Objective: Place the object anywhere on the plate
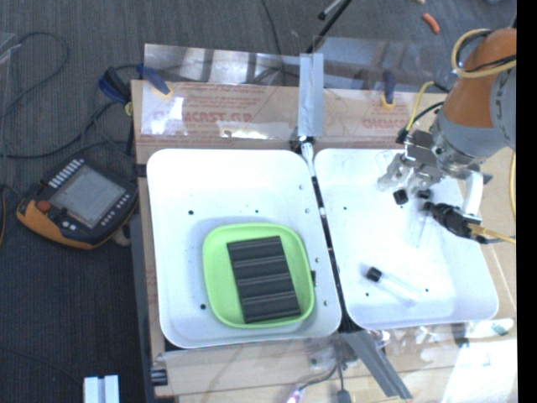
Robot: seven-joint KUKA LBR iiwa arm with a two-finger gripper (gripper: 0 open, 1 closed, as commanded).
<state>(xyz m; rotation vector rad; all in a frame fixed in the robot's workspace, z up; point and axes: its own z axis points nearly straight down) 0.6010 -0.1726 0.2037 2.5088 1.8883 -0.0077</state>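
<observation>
Camera view: dark ridged block [263, 279] lies on green plate [218, 259], left bin; gripper [411, 193] at 2 o'clock over right bin, finger state unclear.

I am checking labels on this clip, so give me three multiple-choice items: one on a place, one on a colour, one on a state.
1. Where is the plate?
A. left bin
B. right bin
C. on the floor

2. What colour is the plate?
A. red
B. green
C. blue

3. How does the ridged dark block lie?
A. leaning on a bin wall
B. flat on the plate
C. hanging from the arm

Key: 1 A, it sits in the left bin; 2 B, its rim is light green; 3 B, the block rests flat within the rim.
</observation>
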